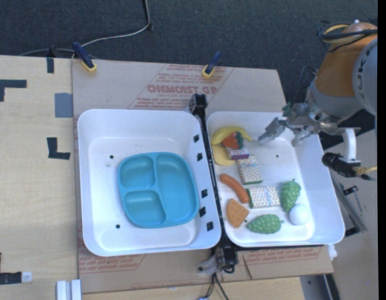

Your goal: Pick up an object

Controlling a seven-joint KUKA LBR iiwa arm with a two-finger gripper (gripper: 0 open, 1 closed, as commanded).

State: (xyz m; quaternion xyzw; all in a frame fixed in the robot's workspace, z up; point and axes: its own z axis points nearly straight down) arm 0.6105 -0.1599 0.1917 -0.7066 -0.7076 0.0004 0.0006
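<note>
My gripper [281,132] hangs with fingers apart, holding nothing, over bare floor by the right bin's [324,186] far rim. The toy food lies nearer me: banana [223,134], carrot [234,187], egg [299,214]. The arm's upper part is cut off.

Toy foods crowd the right-hand bin [318,167]: a yellow banana [225,137] with a red piece [233,142] on it near the far left corner, and two patterned packets [249,169] [264,197] near mid-floor. An orange sausage [234,187] and waffle-like wedge [236,213] lie along the left wall, with two knobbly green vegetables [290,193] [265,224] and a white egg [299,214] at the near right.
</note>
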